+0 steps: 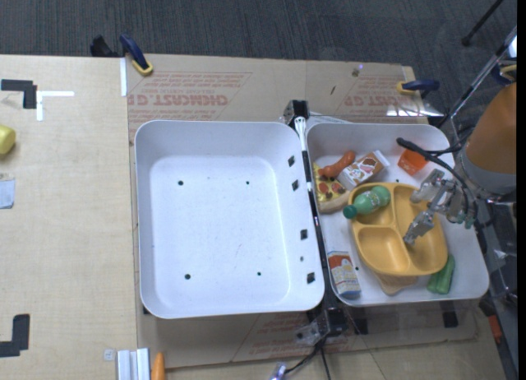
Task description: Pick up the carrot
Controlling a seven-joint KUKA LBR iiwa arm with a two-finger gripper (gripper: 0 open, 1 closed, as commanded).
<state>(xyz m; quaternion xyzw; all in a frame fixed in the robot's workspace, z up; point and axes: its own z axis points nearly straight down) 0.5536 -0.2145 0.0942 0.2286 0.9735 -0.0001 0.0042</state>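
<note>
The carrot (411, 160) appears to be the short, bright orange piece at the far right of the right bin (470, 288). It is smooth and matte like moulded plastic, blunt rather than tapered, and a black cable (427, 149) crosses just above it, so its full outline is hard to read. It lies on the bin floor, apart from the gripper (425, 206). The gripper hangs nearer the camera, over a yellow divided plate (386, 255). Its two metal fingers (419, 226) are spread with nothing between them. The plate is glossy plastic with rounded corners and a raised ridge between its sections. A green bottle with a yellow label (367, 201) lies on its side at the plate's far left rim. Left of the carrot sit a small red-and-white printed carton (362, 170), a reddish toy sausage (338, 164) and a flat pizza slice (328, 193). A printed can (343, 276) lies near the bin's front wall, and a dark green cucumber-like piece (442, 276) leans at the plate's front right. The left bin (148, 230) is shallow white plastic with rounded corners and a speckled floor. Both bins rest on a sheet of brown cardboard (205, 95), held to the pale wooden bench (66, 247) by blue clamps (136, 55).
</note>
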